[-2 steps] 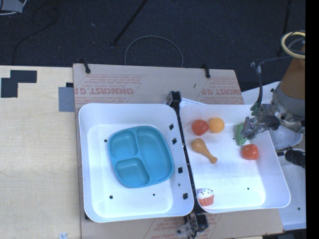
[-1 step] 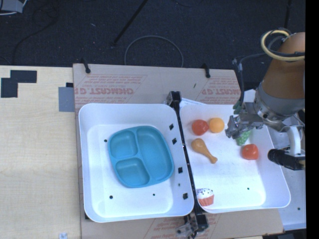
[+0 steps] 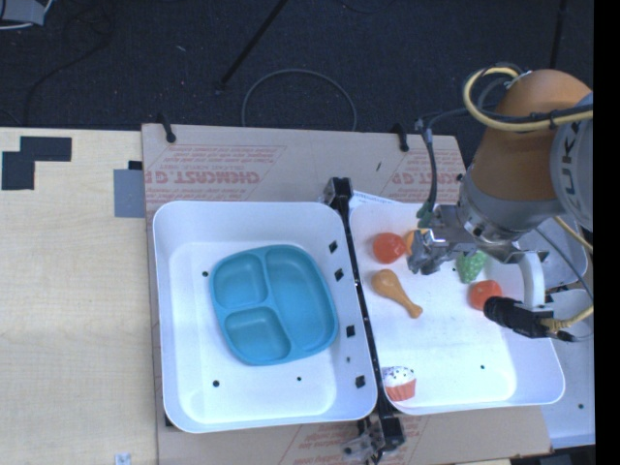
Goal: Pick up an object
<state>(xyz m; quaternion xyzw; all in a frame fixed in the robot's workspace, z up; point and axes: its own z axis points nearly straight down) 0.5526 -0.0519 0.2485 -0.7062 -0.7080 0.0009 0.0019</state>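
Two shallow white bins sit side by side on the bench. The left bin (image 3: 184,376) holds a blue plate (image 3: 272,303) with three compartments, lying flat near its middle. The right bin (image 3: 465,376) holds several small toy foods: an orange-red ball (image 3: 388,248) near the upper left, a tan drumstick (image 3: 397,292) just below it, a green piece (image 3: 473,264) beside the arm's wrist, a red piece (image 3: 484,293) toward the right, and a cupcake (image 3: 399,383) with white frosting at the lower left corner. The gripper (image 3: 426,252) hangs low over the upper part of the right bin, just beside the orange-red ball; whether it grips anything cannot be told.
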